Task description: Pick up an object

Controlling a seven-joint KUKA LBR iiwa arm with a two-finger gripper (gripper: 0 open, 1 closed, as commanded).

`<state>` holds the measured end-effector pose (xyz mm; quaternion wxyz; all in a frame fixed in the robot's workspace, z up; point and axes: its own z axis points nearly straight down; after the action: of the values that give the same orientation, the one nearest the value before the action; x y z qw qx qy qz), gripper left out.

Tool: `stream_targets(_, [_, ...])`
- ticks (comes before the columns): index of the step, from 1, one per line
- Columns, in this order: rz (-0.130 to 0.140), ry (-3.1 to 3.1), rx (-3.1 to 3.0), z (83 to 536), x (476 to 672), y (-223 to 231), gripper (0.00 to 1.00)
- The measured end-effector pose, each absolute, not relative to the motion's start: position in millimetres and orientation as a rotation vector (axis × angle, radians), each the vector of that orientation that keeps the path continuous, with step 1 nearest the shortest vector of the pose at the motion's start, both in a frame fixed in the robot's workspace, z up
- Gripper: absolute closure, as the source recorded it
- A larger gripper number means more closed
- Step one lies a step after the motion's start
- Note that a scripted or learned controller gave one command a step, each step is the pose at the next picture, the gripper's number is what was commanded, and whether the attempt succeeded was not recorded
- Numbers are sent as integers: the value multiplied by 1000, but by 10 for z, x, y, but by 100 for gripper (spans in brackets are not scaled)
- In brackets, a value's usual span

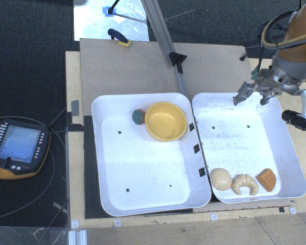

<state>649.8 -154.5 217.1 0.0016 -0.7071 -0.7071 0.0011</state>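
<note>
My gripper (253, 98) hangs over the far edge of the right bin (245, 137), fingers spread open with nothing between them. Three food items lie in a row at that bin's near edge: a round cream bun (221, 178), a pale croissant (245, 184) and an orange-brown waffle piece (267, 179). All three are well in front of the gripper. In the left bin (137, 188), a yellow bowl (166, 121) sits at the far right corner, with a small dark green ball (138, 117) touching its left side.
A teach pendant (16, 147) lies on the floor at the left. A metal pole (160, 27) slants down to a clamp behind the bins. A yellow-and-blue clip (119, 37) rests at the board's far edge.
</note>
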Motion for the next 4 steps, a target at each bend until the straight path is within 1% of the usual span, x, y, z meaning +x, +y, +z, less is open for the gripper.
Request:
stream_targets(1, [3,-2220,-2219,1626,6415,-1481,0])
stream_targets(2, [3,-2219,-2219,1003,6424,-1500,0])
stream_targets(3, [-2,-2223,-2223,1141,6440,-1503,100])
stream_targets(4, [-5,-2226,-2223,1706,6435,-1407,100])
